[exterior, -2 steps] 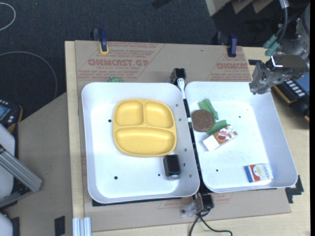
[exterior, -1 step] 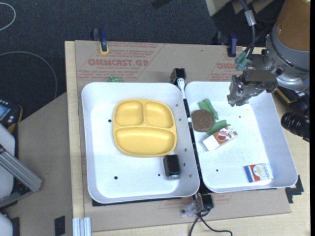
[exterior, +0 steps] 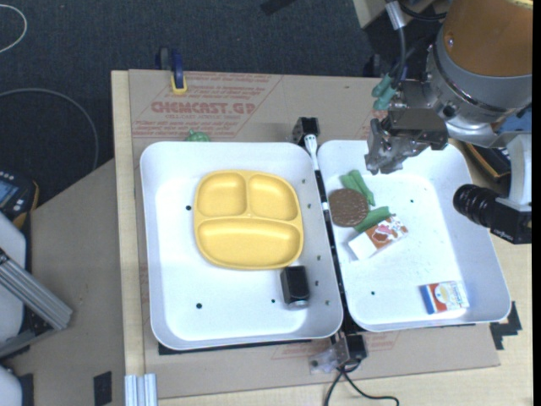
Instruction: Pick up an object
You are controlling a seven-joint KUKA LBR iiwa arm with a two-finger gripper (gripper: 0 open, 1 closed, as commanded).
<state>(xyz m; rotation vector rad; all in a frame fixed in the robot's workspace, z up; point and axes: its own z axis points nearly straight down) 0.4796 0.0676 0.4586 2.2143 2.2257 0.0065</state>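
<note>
**Gripper above the right bin's far edge**

The gripper [exterior: 382,161] hangs over the right bin [exterior: 473,227]; its opening cannot be told. Just below lie a brown disc [exterior: 347,206], green strips [exterior: 358,183] and a red-and-white packet [exterior: 378,238]. The left bin [exterior: 165,252] holds a glossy yellow 3-compartment tray [exterior: 248,219] on plywood [exterior: 135,125].

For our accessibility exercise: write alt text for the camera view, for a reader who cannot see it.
A robot gripper hangs over the right bin, above a brown disc, green pieces and a small carton; a packet lies near the bin's front. The left bin holds a yellow tray and a black block.
</note>
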